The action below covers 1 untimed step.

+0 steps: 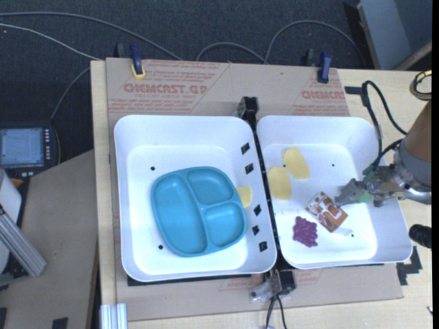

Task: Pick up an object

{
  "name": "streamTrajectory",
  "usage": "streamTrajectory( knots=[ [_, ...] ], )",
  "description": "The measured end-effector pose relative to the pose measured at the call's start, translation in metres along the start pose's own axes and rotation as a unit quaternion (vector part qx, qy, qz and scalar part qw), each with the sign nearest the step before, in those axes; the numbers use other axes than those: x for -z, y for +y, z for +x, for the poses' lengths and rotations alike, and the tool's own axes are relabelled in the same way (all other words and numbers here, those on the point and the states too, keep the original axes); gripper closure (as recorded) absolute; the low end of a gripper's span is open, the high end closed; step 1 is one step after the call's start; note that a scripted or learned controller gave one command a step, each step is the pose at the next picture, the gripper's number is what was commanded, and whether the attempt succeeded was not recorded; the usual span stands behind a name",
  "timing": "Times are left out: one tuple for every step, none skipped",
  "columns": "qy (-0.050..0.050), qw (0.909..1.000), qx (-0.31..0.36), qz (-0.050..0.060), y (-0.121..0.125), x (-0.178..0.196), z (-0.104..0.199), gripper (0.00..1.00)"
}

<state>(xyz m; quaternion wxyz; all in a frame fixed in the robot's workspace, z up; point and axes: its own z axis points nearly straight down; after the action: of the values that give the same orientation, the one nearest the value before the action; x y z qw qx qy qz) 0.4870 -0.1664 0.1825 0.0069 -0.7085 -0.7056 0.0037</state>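
A small screen [22,147] sits off the table's left edge; two clamps [138,66] [324,67] grip its far edge.

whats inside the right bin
In the right bin: two pale yellow pieces, purple grapes, a brown-and-white snack packet. The gripper covers the bin floor beneath it.

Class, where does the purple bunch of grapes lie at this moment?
The purple grapes lie in the right bin, near its front edge, just left of the brown-and-white packet and below the two pale yellow pieces.
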Motion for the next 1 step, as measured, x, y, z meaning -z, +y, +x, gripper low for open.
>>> streamTrajectory(
  knots=[
    [-0.002, 1.0000, 0.002, -0.007, 0.0033, 0.0065, 0.0004, 0.00]
  ],
)
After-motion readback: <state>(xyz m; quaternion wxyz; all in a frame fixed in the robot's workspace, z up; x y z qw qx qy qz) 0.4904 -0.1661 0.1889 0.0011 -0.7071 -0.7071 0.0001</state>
